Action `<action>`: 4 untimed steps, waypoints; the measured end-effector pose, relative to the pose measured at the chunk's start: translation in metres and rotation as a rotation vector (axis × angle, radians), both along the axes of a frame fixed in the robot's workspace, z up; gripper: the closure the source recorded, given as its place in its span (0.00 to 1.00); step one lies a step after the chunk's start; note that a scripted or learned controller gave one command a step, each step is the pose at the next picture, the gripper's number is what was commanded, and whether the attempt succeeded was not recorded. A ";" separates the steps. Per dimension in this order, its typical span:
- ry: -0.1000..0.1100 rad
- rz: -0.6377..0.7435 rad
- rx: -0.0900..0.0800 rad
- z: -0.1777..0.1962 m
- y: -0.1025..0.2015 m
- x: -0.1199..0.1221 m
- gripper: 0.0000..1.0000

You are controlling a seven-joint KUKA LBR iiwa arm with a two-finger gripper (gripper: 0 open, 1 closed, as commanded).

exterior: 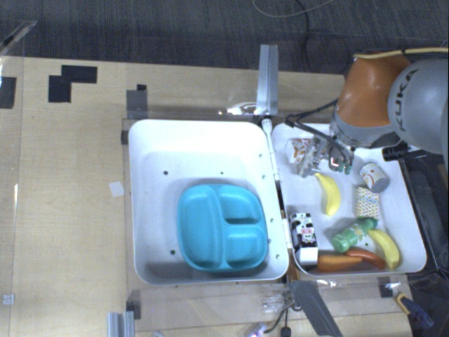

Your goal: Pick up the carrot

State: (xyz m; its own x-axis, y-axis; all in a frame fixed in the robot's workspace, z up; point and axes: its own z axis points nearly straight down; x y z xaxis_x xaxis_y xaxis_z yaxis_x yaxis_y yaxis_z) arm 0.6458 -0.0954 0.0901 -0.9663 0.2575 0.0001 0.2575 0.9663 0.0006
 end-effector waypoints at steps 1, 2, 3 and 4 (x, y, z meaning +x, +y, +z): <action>-0.012 -0.411 0.001 0.098 0.018 -0.001 1.00; -0.010 -0.343 0.001 0.116 0.056 0.006 1.00; -0.009 -0.316 0.000 0.097 0.046 0.003 1.00; -0.033 -0.367 0.004 0.037 0.018 0.011 1.00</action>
State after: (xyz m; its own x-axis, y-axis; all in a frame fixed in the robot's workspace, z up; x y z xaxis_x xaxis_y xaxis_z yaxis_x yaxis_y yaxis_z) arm 0.6563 -0.0772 0.1274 -0.8093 0.5868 -0.0283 0.5865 0.8098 0.0181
